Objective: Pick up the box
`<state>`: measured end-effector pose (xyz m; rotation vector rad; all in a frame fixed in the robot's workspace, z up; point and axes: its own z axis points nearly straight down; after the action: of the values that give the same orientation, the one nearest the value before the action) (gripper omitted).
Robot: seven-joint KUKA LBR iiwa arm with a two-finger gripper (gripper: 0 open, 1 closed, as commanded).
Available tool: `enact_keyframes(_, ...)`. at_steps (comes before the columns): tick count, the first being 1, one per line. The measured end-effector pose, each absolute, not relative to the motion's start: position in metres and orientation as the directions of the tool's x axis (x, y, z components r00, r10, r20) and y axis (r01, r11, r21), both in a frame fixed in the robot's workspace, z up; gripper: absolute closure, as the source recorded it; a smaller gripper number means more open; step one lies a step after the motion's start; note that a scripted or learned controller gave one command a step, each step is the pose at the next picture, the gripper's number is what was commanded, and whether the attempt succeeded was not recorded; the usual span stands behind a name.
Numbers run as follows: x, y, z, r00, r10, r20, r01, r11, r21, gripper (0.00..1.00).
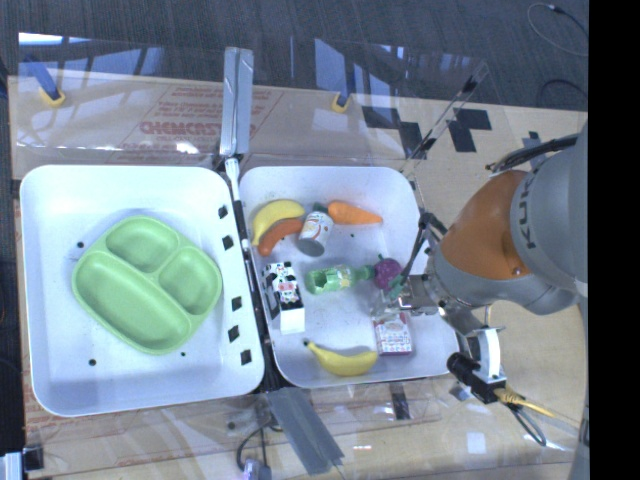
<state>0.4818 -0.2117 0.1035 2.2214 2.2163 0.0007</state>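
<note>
Two boxes lie in the right bin. A small pink and red box rests flat near the bin's front right corner. A black and white carton lies along the left wall. My gripper hangs at the bin's right side, just above the far end of the pink box and beside a purple item. The grey arm with its orange band reaches in from the right and hides the wrist.
The right bin also holds a banana, a carrot, a small can, a green bottle and a second banana at the front. The left bin carries a green divided plate.
</note>
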Motion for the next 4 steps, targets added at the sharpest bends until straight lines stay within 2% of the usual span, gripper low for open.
enact_keyframes(1,0.482,-0.210,0.103,0.000,1.000,0.000,1.000,0.000,0.003,0.00)
enact_keyframes(2,0.480,-0.210,0.098,-0.050,0.999,-0.005,0.999,0.050,0.010,0.00)
enact_keyframes(3,0.481,-0.212,0.109,-0.053,0.999,-0.009,0.999,0.053,0.012,1.00)
enact_keyframes(4,0.481,-0.212,0.109,-0.054,0.999,-0.010,0.998,0.054,0.012,0.00)
